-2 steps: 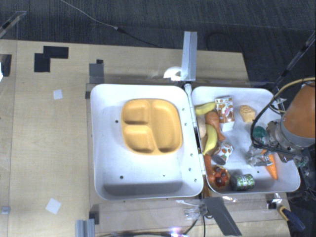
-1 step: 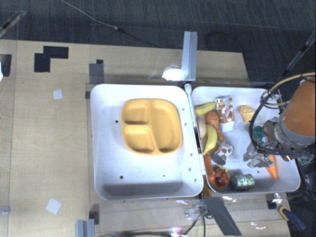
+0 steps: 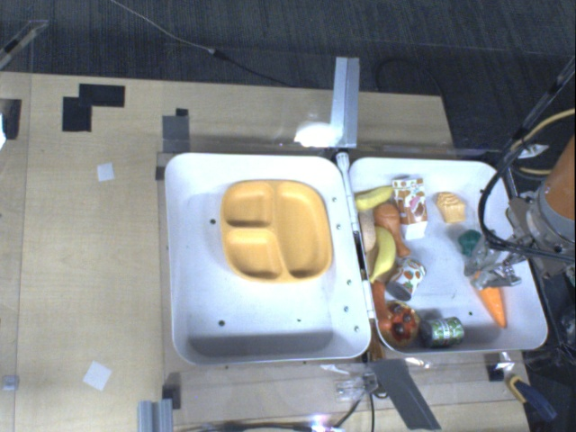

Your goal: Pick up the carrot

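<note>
Claw [image 3: 490, 268] hovers low over the right-hand bin [image 3: 531, 336], its metal fingers sitting right at the top end of the carrot [image 3: 494, 305], which lies flat on the bin floor and points away from the claw toward the near rim. How wide the claw stands cannot be told from this angle, and nothing shows the carrot clamped between the fingers; it looks to be resting on the bin, not lifted. By that reading, the approach is done and the grasp and lift remain.

Just beyond the claw sits a small green piece [image 3: 469, 239], and farther off a bread roll [image 3: 451, 207]. Well to the claw's far side lie a juice carton [image 3: 409, 203], two bananas [image 3: 383, 252] and a second small carton [image 3: 406, 278]; a green can [image 3: 444, 331] rests near the carrot's tip, apart from it. Across the divider, a yellow sectioned plate [image 3: 274, 229] sits in the left-hand bin [image 3: 193, 268]. The grey arm [image 3: 553, 207] reaches in behind the claw.
</note>
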Tool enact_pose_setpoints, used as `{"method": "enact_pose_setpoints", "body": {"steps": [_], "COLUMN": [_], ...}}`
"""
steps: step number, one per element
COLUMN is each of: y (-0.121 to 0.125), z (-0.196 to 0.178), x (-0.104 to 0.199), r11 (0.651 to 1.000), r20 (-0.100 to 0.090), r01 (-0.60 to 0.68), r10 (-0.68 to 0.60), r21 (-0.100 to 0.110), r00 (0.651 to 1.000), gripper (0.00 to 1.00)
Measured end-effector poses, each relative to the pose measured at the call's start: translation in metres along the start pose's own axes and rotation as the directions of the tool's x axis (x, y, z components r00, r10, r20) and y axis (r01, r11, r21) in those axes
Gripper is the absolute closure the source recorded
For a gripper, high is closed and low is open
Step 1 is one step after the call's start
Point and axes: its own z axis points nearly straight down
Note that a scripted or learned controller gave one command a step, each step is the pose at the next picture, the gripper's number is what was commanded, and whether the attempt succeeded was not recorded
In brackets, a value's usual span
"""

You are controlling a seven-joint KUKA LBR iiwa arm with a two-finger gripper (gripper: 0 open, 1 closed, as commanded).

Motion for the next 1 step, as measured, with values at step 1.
{"method": "enact_pose_setpoints", "body": {"steps": [1], "y": [0.0336], "z": [0.0153], "x": [-0.0132], "r11": [0.983], "r20": [-0.002], "r01": [0.183], "r10": [-0.183], "r21": [-0.004], "r00": [0.983], "gripper": [1.0]}}
